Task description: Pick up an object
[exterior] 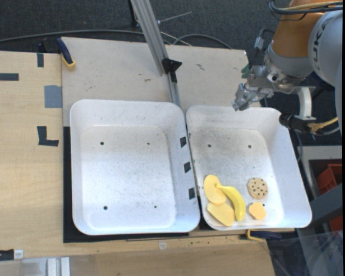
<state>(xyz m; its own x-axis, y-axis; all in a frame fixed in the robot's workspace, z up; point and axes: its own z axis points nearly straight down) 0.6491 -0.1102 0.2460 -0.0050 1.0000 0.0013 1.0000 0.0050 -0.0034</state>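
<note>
**binwatcher:** So where's this one at? The hand (242, 103) is hanging over the far rim of the right bin (290, 171), up by the corner, with nothing under it. Looks to me like the approach step, nothing picked yet.

**kuka_fan:** Agreed. Can't tell if the hand is spread or clenched from this angle, it's just a small dark blob below the orange band (302, 22). Nothing visibly between its tips anyway.

**binwatcher:** All the goodies are piled at the near end of that same bin: banana (234, 200), a yellow slice (214, 190) touching it, another yellow piece (221, 214) just below, a cookie (257, 187) and a little orange bit (257, 211) off to the side.

**kuka_fan:** So the next move has to travel well across the bin toward the near edge, then drop. I'd guess the cookie is the easier grab since it sits apart. The left bin (92, 171) has nothing to go for.
</note>
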